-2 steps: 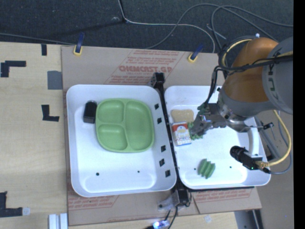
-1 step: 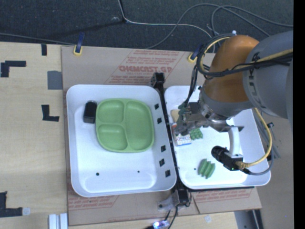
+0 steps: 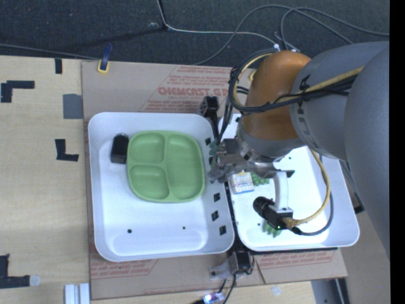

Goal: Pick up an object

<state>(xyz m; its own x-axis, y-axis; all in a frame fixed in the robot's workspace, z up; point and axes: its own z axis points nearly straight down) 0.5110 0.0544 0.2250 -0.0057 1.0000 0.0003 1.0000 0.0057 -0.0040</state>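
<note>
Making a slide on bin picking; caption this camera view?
KUKA arm reaches over the right bin; green divided plate and black block lie in the left bin.

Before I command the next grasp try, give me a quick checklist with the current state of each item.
1. Target present: green divided plate lies flat in the left bin. Ok.
2. Second candidate: small black block beside the plate's left edge, in the same bin. Ok.
3. Hand position: hand sits over the seam between the bins, not above either object. Not ok.
4. Finger state: hidden under the wrist. Cannot tell.
5. Anything held: nothing seen between the fingers. Cannot tell.
6. Cable slack: yellow cable loops over the right bin. Cannot tell whether it would snag.
</note>
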